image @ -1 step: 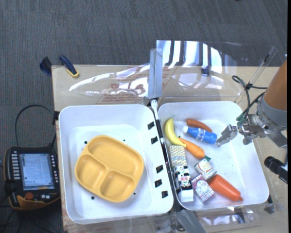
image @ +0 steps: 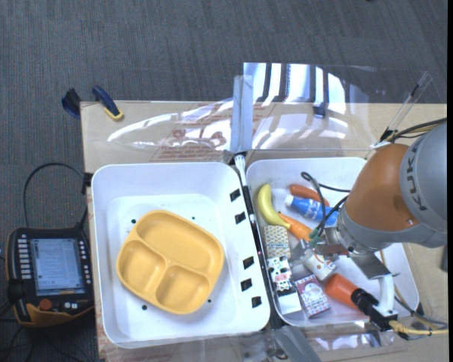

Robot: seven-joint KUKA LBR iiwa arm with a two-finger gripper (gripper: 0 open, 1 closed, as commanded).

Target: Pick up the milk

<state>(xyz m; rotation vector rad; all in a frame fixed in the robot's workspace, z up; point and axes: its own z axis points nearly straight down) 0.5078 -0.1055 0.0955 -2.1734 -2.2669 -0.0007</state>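
progress: early, by my read. Gripper (image: 322, 256) is low in the right bin (image: 408, 266), lower right of frame; milk not lifted.
tool state: can't tell. Wrist and orange band block the tip.
milk: my best guess is the black-and-white patterned carton (image: 281, 271), lying flat along the right bin's left wall, lower centre-right of frame. Small; label unreadable.
neighbours: banana (image: 266, 204) above it, a small dark red box (image: 312, 293) just beside its lower right, orange items close by. Crowded.
left to do: close on carton, lift clear.
left bin: yellow tray (image: 171, 261), not involved.
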